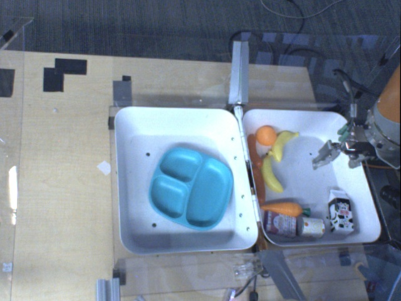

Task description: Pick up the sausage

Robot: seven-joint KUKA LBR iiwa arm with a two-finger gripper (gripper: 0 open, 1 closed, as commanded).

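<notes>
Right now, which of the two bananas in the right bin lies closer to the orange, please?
The upper banana, touching the orange; the lower banana lies below, toward the carrot.

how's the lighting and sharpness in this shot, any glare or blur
Camera view: even, soft light, with faint shadows inside the left bin around the blue plate; a bright glare streak on the bench at far left; the whole picture is slightly soft, and the gripper and sausage are hard to read in detail.

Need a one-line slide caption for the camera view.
Gripper hovers over the right bin; the sausage lies along its left wall beside two bananas; blue divided plate sits in the left bin.
</notes>
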